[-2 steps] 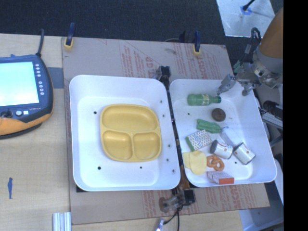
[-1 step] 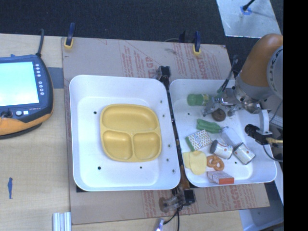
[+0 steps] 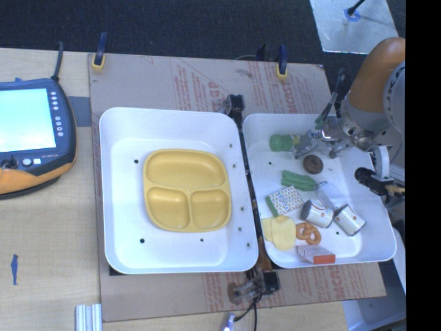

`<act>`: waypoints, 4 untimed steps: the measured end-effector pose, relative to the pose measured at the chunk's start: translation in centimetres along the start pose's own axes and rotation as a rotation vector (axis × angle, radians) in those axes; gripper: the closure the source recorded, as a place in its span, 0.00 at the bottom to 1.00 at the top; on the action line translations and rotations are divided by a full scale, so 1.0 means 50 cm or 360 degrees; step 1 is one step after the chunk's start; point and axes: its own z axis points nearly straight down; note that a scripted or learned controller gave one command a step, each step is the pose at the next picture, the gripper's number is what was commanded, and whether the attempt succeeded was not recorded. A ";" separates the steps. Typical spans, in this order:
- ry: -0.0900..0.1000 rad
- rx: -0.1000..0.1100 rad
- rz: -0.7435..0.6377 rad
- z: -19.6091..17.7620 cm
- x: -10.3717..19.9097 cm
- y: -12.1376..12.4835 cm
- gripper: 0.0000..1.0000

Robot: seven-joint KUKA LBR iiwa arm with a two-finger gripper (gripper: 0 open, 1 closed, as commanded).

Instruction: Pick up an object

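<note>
In the right bin (image 3: 386, 243), upper half: gripper (image 3: 318, 143) low over the floor, between a green round piece (image 3: 280, 143) and a brown disc (image 3: 313, 163). Nothing visibly between the fingers; open or closed, cannot tell from this angle. Metal linkage blurs into the clutter.

Candidates nearest the tool:
- Green round piece, just left of the tips. Looks like soft plastic or foam, light, slightly squashy. Best taken across its short width.
- Brown disc, just below the tips. Small, flat, likely rigid and light. Low profile, so prone to slipping out; edge-to-edge pinch only.
- Green elongated piece (image 3: 298, 181), further down. Light, probably stiff plastic; grab across the narrow axis, mid-length.

Lower cluster packed tight: checkered packet (image 3: 285, 200), yellow block (image 3: 281, 232), pretzel (image 3: 309, 234), two small cans (image 3: 318, 214), red-and-white box (image 3: 315, 255). Cans smooth and round, likely to roll or slide. Neighbours touching, so poor finger clearance there.

Left bin (image 3: 117, 254) with yellow divided tray (image 3: 187, 189): wide, shallow, no good pinch point besides the rim.

Best bet judged: green round piece, isolated enough and compliant.
</note>
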 end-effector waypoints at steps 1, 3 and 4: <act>-0.0006 -0.0014 0.0000 -0.002 0.053 -0.053 0.00; -0.0006 -0.0014 -0.0002 -0.002 0.069 -0.041 0.00; -0.0006 -0.0013 -0.0001 -0.005 0.126 -0.072 0.00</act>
